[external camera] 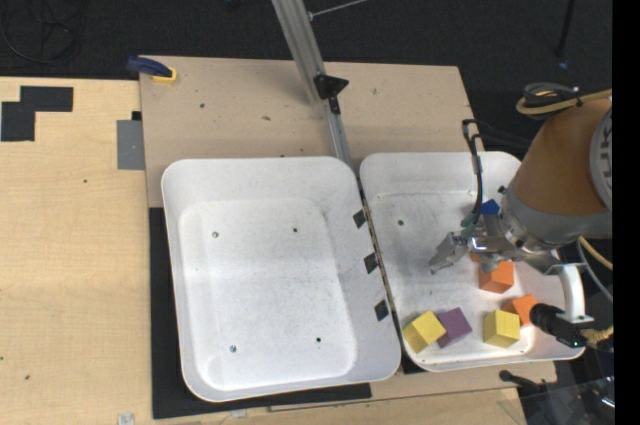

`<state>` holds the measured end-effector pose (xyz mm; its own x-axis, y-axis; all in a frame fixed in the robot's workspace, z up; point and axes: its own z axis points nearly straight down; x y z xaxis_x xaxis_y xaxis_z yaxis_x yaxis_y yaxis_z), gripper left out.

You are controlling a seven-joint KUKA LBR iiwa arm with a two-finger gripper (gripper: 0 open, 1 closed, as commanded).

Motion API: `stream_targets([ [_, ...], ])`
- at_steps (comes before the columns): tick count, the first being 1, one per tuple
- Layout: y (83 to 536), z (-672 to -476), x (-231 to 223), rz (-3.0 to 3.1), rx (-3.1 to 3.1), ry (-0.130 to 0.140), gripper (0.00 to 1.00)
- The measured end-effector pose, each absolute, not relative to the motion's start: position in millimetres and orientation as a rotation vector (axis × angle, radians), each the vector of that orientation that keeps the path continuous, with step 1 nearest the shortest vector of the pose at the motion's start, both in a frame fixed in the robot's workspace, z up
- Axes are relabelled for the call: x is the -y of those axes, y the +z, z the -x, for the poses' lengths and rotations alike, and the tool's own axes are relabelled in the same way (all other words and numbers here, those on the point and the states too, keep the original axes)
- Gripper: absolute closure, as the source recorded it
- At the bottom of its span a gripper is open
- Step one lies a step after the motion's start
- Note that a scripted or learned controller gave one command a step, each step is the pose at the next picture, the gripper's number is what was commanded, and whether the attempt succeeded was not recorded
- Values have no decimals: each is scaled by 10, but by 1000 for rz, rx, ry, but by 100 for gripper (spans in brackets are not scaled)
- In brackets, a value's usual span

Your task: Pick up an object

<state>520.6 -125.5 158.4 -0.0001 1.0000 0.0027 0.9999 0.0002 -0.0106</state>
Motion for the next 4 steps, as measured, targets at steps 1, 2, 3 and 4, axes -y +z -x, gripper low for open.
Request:
stream_targets([
  [1,1103,-5135,1315,2217,2214,8,0],
  [2,1227,-5143,1336,2226,2210,4,100],
  [3,1810,-5115,1310,2221,2219,2,100],
  [4,2410,-5114,1395,2223,2224,-2,100],
])
